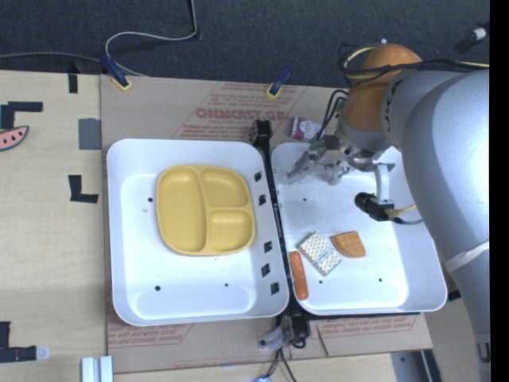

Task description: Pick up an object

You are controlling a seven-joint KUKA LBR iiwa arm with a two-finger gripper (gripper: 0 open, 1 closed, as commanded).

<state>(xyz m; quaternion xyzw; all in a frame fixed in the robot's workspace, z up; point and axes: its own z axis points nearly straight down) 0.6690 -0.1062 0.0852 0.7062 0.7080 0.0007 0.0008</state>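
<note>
The worktop is pale wood with cardboard under two white bins. The right bin holds a patterned packet, a tan wedge and an orange stick near its front – the gripper hangs at its far edge, whether its jaws are released or clenched I cannot tell. A yellow tray lies in the left bin; dark carpet beyond.

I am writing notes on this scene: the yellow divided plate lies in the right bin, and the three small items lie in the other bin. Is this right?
Not quite. The camera view shows the yellow divided plate in the left bin. The three small items, an orange stick, a patterned packet and a brown piece, lie in the other bin.
</note>
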